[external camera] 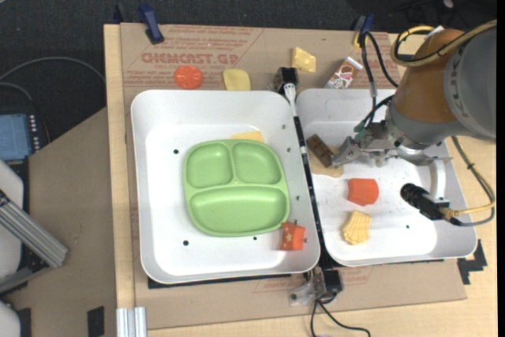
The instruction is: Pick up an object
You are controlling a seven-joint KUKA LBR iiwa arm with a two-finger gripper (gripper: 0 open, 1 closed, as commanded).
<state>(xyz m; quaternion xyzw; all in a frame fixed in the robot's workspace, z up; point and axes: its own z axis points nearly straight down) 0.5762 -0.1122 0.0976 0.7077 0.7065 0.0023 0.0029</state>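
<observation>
The gripper [345, 154] reaches low into the right bin [410, 249] from the right, its metal fingertips at the bin's left wall beside a small brown block [319, 146]. The block lies just beside the tips and partly over a tan piece; whether the tips touch it cannot be told, and nothing shows between them. How far the tips are spread cannot be told either, since the wrist hides much of them.

Judged step: the approach or grasp attempt on the brown block, with no object lifted yet. The next move calls for the tips to straddle the block, close on it, and rise clear of the bin wall, which crowds the grasp on that side.

Nearer the front of the same bin lie an orange-red block [363, 191] and a yellow ridged piece [357, 228], both apart from the gripper. The left bin [150, 193] holds a green divided plate [235, 188], with a small orange toy [292, 236] at its lower right corner. Beyond the bins, on the cardboard [126, 75], rest an orange disc [188, 76] and a yellow piece [236, 80].
</observation>
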